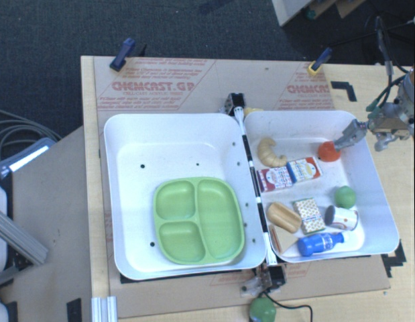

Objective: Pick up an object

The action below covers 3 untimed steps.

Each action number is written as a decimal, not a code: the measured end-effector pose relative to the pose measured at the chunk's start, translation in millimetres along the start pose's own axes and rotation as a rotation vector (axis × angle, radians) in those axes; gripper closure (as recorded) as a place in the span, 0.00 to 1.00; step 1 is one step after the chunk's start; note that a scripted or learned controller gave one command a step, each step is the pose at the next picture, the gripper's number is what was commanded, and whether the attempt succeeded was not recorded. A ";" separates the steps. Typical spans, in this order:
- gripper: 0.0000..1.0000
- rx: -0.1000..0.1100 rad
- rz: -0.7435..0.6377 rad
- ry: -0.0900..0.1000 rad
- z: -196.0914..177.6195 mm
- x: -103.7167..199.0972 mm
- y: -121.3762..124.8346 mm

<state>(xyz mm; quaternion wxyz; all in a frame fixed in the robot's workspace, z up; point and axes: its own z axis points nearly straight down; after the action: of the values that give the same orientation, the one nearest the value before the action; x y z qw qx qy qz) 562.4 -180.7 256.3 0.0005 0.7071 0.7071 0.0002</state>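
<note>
My gripper (365, 139) hangs over the back right rim of the right bin (385, 200), its two fingers spread open with nothing between them. Its left finger (348, 137) points down toward a small red ball (328, 151), close to it but apart. Lying in the same bin are a croissant (270, 153), a red and white carton (289, 174), a green ball (345, 196), a bread roll (284, 215), a patterned cube (308, 212), a white cup (342, 217) and a blue bottle (320, 243).
The left bin (127, 180) holds a green divided plate (197, 220). A black clamp (235, 102) joins the bins at the back, another (271, 277) at the front. Cables hang at the far right by the arm (395, 116).
</note>
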 end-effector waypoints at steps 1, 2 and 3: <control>0.00 0.002 0.001 0.000 65.0 -43.6 -24.2; 0.00 0.001 0.000 0.001 172.0 -18.7 -57.7; 0.00 -0.001 -0.001 0.000 171.6 -2.2 -17.8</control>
<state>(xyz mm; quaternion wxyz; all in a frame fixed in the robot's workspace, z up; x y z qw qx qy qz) 544.8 -182.9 84.7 0.0008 0.7066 0.7076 0.0004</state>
